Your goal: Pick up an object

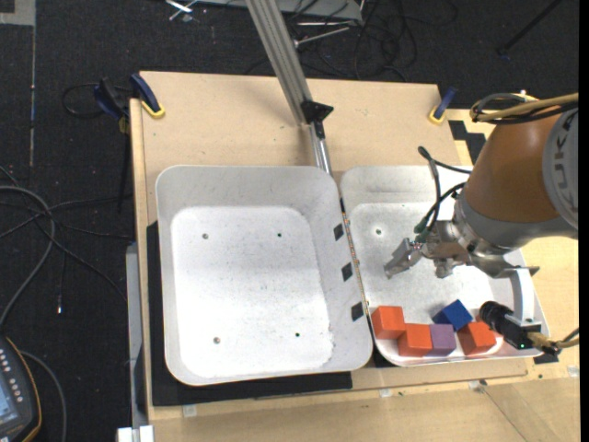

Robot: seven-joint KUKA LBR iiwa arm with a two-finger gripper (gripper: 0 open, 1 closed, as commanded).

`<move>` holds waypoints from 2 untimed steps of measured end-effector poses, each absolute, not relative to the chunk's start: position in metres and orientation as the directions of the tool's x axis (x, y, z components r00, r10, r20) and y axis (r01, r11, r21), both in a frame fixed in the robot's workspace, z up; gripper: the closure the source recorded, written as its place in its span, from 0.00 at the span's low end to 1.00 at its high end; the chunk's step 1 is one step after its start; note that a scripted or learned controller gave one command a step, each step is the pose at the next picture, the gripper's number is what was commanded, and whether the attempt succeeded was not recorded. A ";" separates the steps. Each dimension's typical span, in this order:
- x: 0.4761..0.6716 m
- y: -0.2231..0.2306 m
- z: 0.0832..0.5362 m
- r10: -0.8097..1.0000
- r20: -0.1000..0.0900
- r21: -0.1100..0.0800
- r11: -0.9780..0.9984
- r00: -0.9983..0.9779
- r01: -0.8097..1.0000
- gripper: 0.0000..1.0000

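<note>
Several small blocks lie along the near wall of the right bin (386, 187): an orange block (387, 320), a second orange block (417, 339), a purple block (443, 338), a blue block (453, 315) and a third orange block (477, 337). My gripper (421, 263) hangs over the middle of the right bin, above and a little behind the blocks. Its fingers (398, 262) are spread and hold nothing. The grey and orange arm covers the bin's right side.
The left bin (175, 191) lies beside the right one, and a row of dark clips (350, 270) marks the shared rim. A slanted metal pole (285, 53) stands at the back. A black fitting (502, 322) sits at the right bin's near corner.
</note>
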State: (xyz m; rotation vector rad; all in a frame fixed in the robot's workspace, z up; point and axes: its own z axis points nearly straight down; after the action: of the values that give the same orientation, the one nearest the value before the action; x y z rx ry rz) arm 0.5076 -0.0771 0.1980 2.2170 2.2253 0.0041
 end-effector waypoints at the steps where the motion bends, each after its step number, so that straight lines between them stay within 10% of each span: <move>1: 0.539 -0.092 0.296 1.000 -0.003 0.011 0.003 -0.003 1.000 0.00; 2: 0.513 -0.101 0.166 1.000 0.001 -0.009 -0.002 0.002 1.000 0.00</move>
State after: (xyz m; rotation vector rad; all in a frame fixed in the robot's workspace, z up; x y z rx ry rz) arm 0.5126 -0.1008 0.1664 2.2292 2.2238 -0.0088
